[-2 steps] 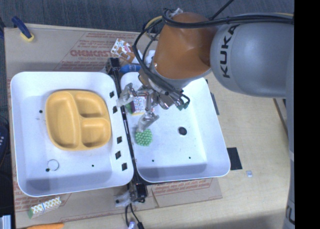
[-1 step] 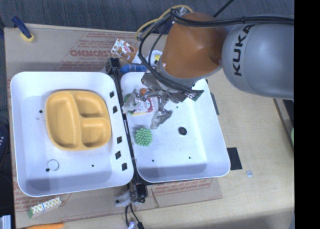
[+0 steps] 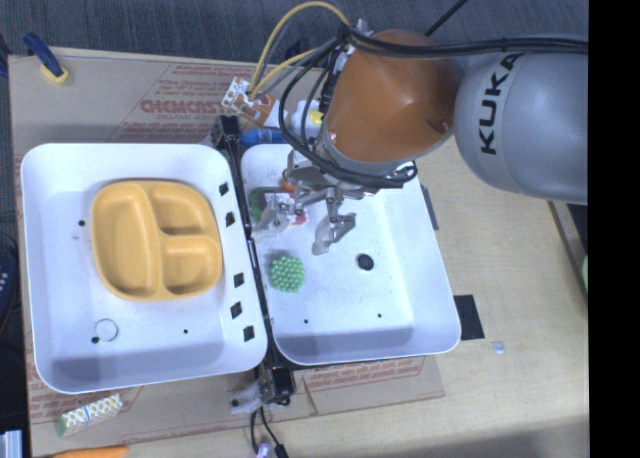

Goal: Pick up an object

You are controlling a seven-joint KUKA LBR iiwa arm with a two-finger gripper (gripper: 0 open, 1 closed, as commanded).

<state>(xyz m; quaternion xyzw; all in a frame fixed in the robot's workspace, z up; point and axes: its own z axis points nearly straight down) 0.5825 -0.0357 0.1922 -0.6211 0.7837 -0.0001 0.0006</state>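
My gripper [image 3: 304, 225] hangs over the upper left part of the right bin [image 3: 400, 316], its fingers [image 3: 334, 231] open with nothing between them. A green knobbly ball [image 3: 287, 272] lies on the bin floor just below the gripper, apart from both fingers. A small green and red object [image 3: 261, 204] sits against the bin's left wall, beside the left finger and partly hidden by it. A small dark round item [image 3: 365, 263] lies to the right of the ball. The arm's orange band [image 3: 385, 96] covers the bin's far end.
The left bin [image 3: 50, 246] holds a yellow divided tray [image 3: 155, 238] and a small clear ring [image 3: 105, 329]. Black clips run down the divider [image 3: 243, 276] between the bins. Cables loop above the right bin's far edge. Cardboard lies under both bins.
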